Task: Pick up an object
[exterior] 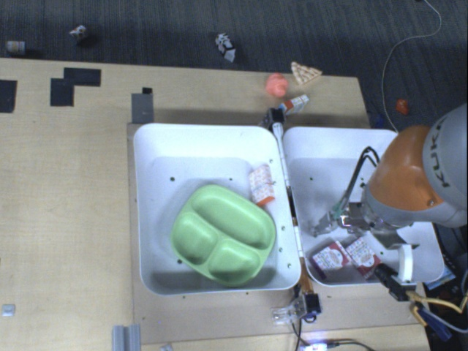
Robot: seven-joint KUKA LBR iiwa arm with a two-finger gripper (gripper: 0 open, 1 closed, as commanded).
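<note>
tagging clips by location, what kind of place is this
Probably a robotics lab: a robot arm reaches over two white bins on a wooden bench, with loose cables on the carpet.

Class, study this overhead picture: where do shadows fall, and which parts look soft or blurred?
Camera view: the green plate casts a soft shadow on the left bin; the arm shades the right bin; the packets and small floor items look blurred.

Arm (431,167) reaches in from right, orange band (402,178) above wrist, wrist bent down toward near side. Gripper (338,224) low, pointing left, partly hidden under wrist.
</note>
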